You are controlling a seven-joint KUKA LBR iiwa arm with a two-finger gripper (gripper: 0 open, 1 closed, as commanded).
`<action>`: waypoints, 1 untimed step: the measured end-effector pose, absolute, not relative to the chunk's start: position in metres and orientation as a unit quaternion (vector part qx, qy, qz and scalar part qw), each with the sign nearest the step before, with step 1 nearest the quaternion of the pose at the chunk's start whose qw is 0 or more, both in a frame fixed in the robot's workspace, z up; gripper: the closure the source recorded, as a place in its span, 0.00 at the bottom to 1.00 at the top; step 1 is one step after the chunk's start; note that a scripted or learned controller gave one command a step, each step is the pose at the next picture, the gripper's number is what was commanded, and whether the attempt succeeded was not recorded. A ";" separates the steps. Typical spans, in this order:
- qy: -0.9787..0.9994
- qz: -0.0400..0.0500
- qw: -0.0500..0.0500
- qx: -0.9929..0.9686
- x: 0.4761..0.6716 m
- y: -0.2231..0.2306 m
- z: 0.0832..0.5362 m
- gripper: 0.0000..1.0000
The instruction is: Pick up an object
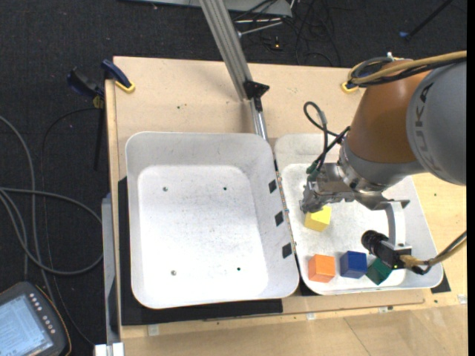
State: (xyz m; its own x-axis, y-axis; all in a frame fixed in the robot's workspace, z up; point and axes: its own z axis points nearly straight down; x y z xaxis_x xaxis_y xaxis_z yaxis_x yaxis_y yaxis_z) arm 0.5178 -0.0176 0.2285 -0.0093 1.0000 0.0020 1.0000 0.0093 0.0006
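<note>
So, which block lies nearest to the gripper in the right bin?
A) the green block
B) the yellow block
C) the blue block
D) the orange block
B: the yellow block sits directly under the gripper, while the orange block, blue block and green block lie in a row by the bin's near wall.

My bench (185, 87) is pale wood. Two white bins rest on it side by side: the left bin (200, 217) toward its left edge, the right bin (419, 221) toward its right edge.
</note>
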 end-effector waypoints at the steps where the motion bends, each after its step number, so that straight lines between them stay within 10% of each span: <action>1: -0.710 -0.002 0.000 -0.704 0.536 0.033 0.241 1.00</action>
State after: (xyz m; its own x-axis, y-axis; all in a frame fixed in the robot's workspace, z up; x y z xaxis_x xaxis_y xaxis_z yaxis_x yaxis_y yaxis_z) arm 0.5359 0.0330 0.2405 -0.0087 1.0000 0.0017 1.0000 0.0087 0.0026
